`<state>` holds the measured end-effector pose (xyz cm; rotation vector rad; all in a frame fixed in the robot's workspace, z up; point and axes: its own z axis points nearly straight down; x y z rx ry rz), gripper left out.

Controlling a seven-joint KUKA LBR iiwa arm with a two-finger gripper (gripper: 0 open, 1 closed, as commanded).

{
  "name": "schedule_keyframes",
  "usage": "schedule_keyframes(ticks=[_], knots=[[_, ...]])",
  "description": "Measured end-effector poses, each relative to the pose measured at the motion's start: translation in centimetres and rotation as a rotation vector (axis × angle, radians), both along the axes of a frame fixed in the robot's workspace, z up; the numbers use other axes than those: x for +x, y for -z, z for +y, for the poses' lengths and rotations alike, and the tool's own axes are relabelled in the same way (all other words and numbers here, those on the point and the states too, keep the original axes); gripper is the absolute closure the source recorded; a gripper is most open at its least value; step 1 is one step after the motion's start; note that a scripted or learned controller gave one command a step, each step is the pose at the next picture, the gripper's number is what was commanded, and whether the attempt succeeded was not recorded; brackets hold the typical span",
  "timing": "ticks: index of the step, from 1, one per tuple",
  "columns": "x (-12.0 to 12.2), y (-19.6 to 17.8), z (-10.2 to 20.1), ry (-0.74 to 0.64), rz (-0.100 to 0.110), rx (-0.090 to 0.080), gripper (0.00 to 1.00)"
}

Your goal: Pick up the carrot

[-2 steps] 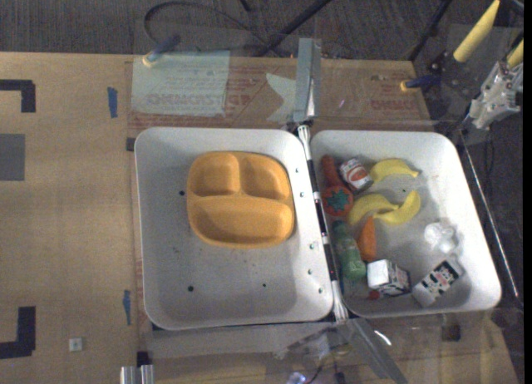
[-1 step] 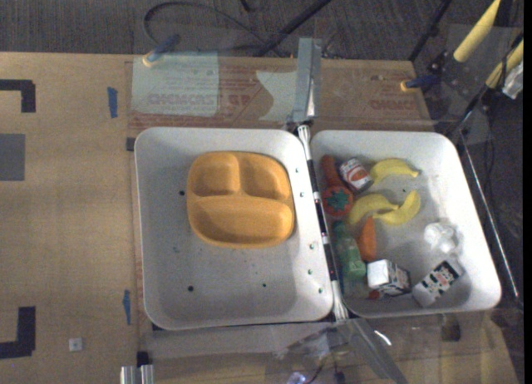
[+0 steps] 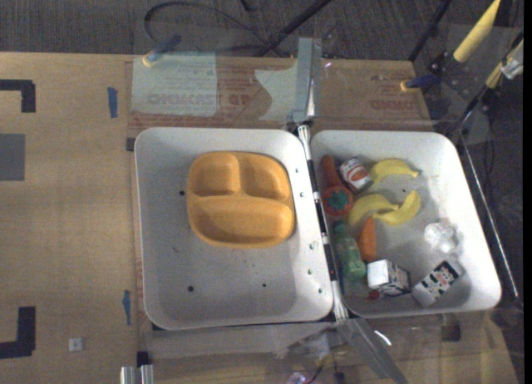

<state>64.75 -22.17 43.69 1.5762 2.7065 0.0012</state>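
- Carrot (image 3: 368,238): small orange piece lying in right bin (image 3: 478,208), left-centre, just below the yellow bananas (image 3: 385,205), beside a green bottle (image 3: 350,258).
- Red-and-green veg (image 3: 337,200) up-left of it; white cartons (image 3: 387,276) near bin's front edge.
- Left bin (image 3: 166,274) holds orange divided plate (image 3: 241,199).
- End effector: can't tell state or position rel. to carrot.

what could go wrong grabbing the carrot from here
1. The carrot lies packed between a yellow banana and a green bottle, so closing fingers may catch a neighbour too.
2. Other orange-red items sit close by, such as the tomato-like piece; a grasp could land on the wrong one.
3. It lies near the right bin's inner wall side, crowding the approach.
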Motion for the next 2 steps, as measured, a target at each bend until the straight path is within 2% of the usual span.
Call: schedule_keyframes(ticks=[1, 2], knots=[[-0.7, 7.5, -0.1, 0.384, 0.006, 0.005, 1.0], [0.6, 0.0, -0.1, 0.649, 0.001, 0.005, 1.0]])
